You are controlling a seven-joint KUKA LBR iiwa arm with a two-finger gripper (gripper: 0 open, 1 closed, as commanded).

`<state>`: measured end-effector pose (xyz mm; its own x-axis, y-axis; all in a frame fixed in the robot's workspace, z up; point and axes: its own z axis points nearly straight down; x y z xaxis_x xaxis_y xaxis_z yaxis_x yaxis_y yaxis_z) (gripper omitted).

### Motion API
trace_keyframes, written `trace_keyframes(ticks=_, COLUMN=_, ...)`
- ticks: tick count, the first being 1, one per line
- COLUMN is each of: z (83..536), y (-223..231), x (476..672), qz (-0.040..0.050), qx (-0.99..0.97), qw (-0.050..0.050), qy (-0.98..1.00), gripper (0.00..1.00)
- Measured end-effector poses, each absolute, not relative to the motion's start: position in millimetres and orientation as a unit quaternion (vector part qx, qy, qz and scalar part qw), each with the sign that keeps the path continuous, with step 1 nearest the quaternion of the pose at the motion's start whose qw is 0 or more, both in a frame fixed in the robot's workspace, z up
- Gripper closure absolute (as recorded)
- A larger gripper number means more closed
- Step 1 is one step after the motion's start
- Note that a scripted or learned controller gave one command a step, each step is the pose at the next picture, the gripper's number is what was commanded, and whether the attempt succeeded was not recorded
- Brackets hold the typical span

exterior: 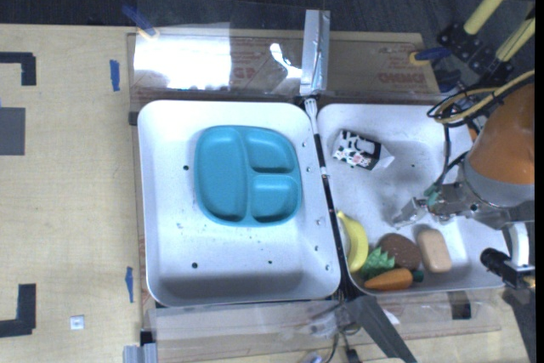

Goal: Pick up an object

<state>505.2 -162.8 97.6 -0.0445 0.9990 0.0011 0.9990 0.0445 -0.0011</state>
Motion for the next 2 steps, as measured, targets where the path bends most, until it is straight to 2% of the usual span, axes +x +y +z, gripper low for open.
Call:
trace_keyframes(ticks=1, z=87.0, y=-147.0, x=557.5, qz=-0.0013, qx=-0.717, qw=-0.002, qy=-0.697, gripper=0.00)
trace_keyframes(ticks=2, z=141.5, y=-121.2, x=594.7, qz=-0.0012, qx=-0.605, qw=-0.002, qy=-0.797, gripper=0.00)
